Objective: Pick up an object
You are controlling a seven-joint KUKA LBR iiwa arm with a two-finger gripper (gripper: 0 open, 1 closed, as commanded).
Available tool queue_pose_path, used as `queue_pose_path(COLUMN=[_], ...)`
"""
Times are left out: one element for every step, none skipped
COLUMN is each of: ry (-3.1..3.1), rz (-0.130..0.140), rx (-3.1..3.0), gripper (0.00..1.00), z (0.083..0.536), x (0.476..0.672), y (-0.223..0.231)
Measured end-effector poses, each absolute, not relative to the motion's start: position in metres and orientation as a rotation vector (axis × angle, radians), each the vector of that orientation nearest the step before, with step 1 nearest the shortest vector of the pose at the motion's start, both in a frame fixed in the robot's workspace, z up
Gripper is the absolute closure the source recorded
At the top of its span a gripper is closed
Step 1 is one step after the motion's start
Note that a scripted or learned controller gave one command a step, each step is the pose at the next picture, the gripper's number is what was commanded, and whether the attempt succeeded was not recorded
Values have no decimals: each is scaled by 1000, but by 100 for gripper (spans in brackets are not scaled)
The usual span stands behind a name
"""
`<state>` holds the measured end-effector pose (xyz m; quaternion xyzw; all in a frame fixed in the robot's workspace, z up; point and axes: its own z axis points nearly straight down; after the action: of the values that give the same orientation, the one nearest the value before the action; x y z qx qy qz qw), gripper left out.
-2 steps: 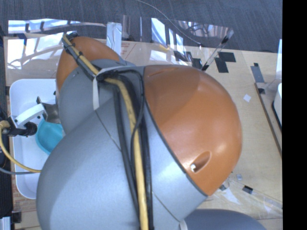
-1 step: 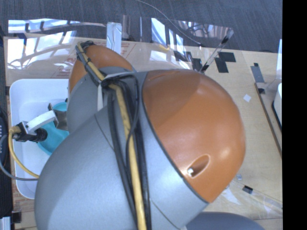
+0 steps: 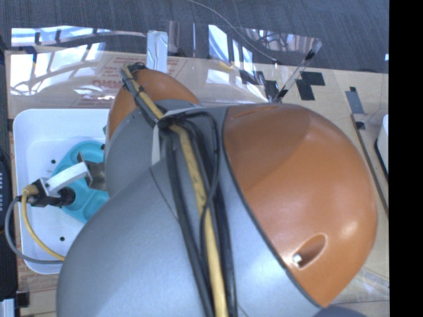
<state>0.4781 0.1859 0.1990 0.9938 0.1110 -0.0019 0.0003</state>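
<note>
A teal-blue object (image 3: 84, 193) lies in the left white bin (image 3: 26, 131), partly covered by the arm. My gripper (image 3: 89, 174) reaches down into that bin right over the teal object, and most of it is hidden behind the wrist. The grey arm with its orange band (image 3: 297, 183) takes up the middle and right of the camera view, hiding the rest of the bins. Whether anything is held cannot be seen.
A yellow cable (image 3: 30, 233) with a black plug (image 3: 49, 197) loops over the left bin's near-left side. A metal post (image 3: 156, 50) stands at the back. Bare bench with black tape marks (image 3: 310, 84) lies at the far right.
</note>
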Motion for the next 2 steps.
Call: queue_pose_path(ry=[328,324], rz=[-6,1], rx=[3122,3124], gripper=[100,100], z=[180,215], x=[475,477], y=[218,217])
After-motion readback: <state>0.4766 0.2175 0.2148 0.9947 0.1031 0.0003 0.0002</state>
